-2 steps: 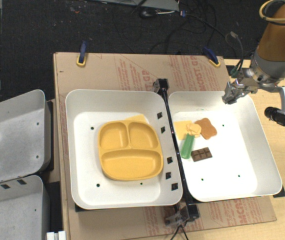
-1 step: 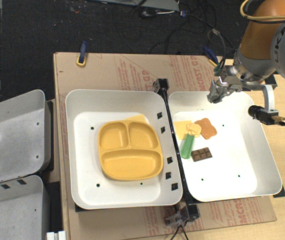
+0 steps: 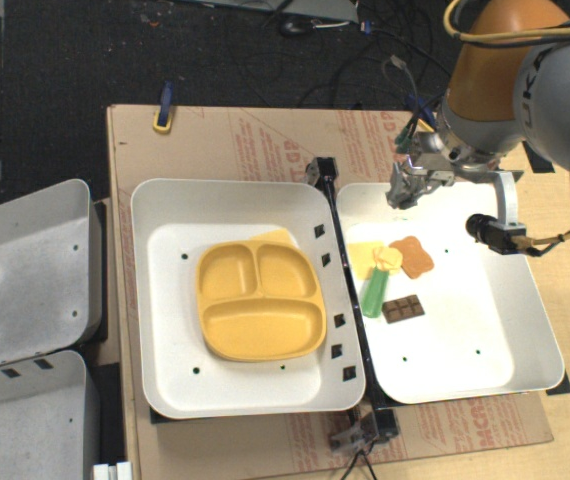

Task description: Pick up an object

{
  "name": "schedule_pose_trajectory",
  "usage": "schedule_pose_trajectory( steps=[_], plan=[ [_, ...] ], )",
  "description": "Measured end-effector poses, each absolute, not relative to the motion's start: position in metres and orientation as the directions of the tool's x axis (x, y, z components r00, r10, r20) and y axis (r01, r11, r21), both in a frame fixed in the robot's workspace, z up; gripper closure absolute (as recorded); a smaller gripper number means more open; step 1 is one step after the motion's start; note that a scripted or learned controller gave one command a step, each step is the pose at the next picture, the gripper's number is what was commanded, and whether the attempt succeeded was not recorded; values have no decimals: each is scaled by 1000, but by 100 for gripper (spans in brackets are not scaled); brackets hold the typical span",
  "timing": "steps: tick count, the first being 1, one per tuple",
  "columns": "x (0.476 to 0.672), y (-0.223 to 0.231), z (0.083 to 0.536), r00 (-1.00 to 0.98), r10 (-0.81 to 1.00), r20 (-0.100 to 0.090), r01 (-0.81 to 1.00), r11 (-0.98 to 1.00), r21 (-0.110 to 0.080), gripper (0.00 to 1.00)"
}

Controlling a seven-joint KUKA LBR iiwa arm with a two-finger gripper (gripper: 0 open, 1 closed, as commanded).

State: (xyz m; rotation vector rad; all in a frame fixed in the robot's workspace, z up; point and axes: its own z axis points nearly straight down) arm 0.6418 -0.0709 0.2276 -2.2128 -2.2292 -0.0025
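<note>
**Pincer above the far edge of the right bin, toys below it**

The small objects lie in a cluster in the right bin [image 3: 485,368], below and slightly left of the pincer [image 3: 403,196] as the camera sees it. Nearest to the pincer is an orange-brown toy [image 3: 414,256], perhaps a slice of toast, though it is too small to be sure. Just left of it sits a small yellow piece [image 3: 387,259], which rests on a flat pale-yellow sheet [image 3: 361,260] against the bin's left wall. A green stick-shaped object [image 3: 374,292] extends downward from the yellow piece, touching it. Beside the green object's lower end, farthest from the pincer, lies a dark brown chocolate-bar piece [image 3: 402,309].

The pincer points down over the bin's far left corner, apart from all these objects. I cannot tell how its tips stand; nothing is visibly between them. The grey arm [image 3: 555,78] with its orange band [image 3: 500,53] rises up and to the right of the pincer.

Far to the pincer's lower left, the left bin [image 3: 165,368] holds a yellow divided plate [image 3: 261,300]. Both bins sit on a cardboard-covered tabletop [image 3: 265,138].
</note>
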Motion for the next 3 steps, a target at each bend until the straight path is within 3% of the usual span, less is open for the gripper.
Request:
schedule_pose_trajectory(
  steps=[2, 3],
  plan=[
    [627, 35, 243, -7, 1000, 1, 1000, 7, 1, 100],
    [604, 82, 243, -7, 1000, 1, 1000, 7, -3, 100]
  ],
)
